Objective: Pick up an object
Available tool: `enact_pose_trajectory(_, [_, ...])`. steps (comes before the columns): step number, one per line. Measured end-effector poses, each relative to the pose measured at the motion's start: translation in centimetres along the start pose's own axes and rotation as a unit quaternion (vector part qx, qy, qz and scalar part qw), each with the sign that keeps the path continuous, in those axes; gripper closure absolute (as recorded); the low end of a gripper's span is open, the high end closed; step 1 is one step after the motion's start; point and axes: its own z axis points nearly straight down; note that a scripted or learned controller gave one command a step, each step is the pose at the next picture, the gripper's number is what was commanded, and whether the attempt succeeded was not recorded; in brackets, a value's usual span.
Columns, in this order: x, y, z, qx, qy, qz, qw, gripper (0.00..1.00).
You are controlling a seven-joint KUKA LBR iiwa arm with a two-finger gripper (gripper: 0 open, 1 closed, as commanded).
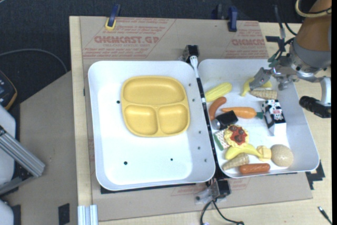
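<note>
The right bin (pixel 303 129) holds several toy foods. Among them are a yellow corn cob (pixel 217 91), an orange carrot (pixel 239 111), a red sausage (pixel 216 107), a banana (pixel 243 151), a beige round piece (pixel 281 155) and a black-and-white item (pixel 274 112). My gripper (pixel 268 80) hangs over the bin's far right part, at the end of the grey arm with its orange band (pixel 316 34). Just below it lie a beige ribbed piece (pixel 263 94) and a small yellow piece (pixel 246 87). I see nothing lifted off the bin floor.
The left bin (pixel 105 129) holds a yellow divided plate (pixel 155 104). A ridge with black fasteners (pixel 202 113) separates the two bins. More toys crowd the right bin's near corner, among them a red sausage (pixel 254 168) and a cone (pixel 234 162). Blue clamps (pixel 231 18) sit at the bench's far edge.
</note>
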Motion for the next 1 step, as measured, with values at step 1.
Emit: enact_pose_trajectory(1, [-0.17,0.27,4.7,-0.006,-0.004,0.0,1.0,0.0])
